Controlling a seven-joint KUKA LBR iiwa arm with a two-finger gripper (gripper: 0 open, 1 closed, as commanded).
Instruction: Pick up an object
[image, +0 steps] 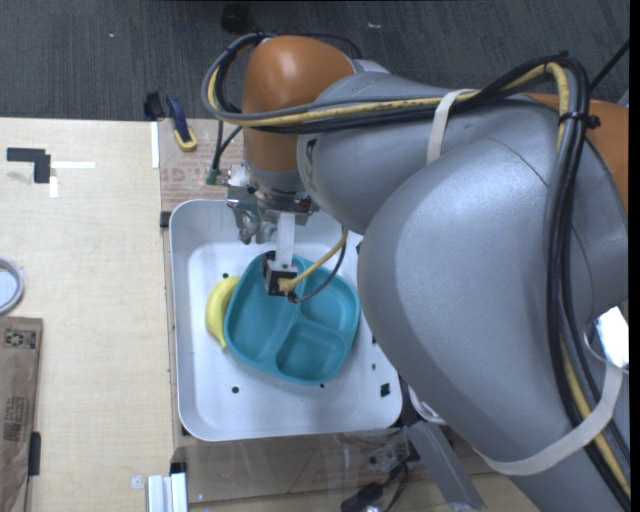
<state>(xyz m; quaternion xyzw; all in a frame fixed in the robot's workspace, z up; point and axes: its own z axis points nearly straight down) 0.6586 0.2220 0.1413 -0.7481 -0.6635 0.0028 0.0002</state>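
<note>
A teal divided plate (295, 325) lies in the white bin (195, 400), tilted a little against a yellow banana (217, 308) at its left rim. My gripper (256, 228) hangs over the bin's far side, just above and behind the plate's upper edge, with nothing visibly between its metal fingertips. The large grey arm covers the bin's right part.
A roll of tape (8, 285) and a brown cardboard piece (20, 385) lie on the wooden bench at the left. A blue and yellow tool (180, 122) rests beyond the bin's far-left corner. The bin floor in front of the plate is bare.
</note>
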